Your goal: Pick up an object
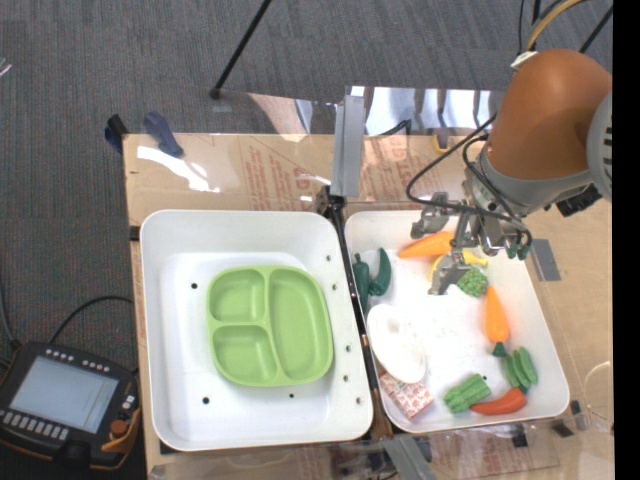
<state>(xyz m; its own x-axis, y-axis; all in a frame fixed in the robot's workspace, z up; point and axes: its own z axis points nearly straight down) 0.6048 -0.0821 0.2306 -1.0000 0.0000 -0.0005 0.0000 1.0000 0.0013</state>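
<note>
The claw [452, 266] hangs over the right bin [556, 363], fingers apart and holding nothing, beside a carrot [427, 245]; the arm hides toys behind it. The bin's middle lies open.

You stand over a bench [230, 163] topped with brown cardboard under a clear, glare-catching sheet. Grey ribbed carpet [120, 48] covers the floor at the far side and left. A thin black tripod leg [245, 36] slants across the carpet at the far side. At near left, a teach pendant [65, 403] lies on the floor, its black cable [55, 318] curving away.
</note>
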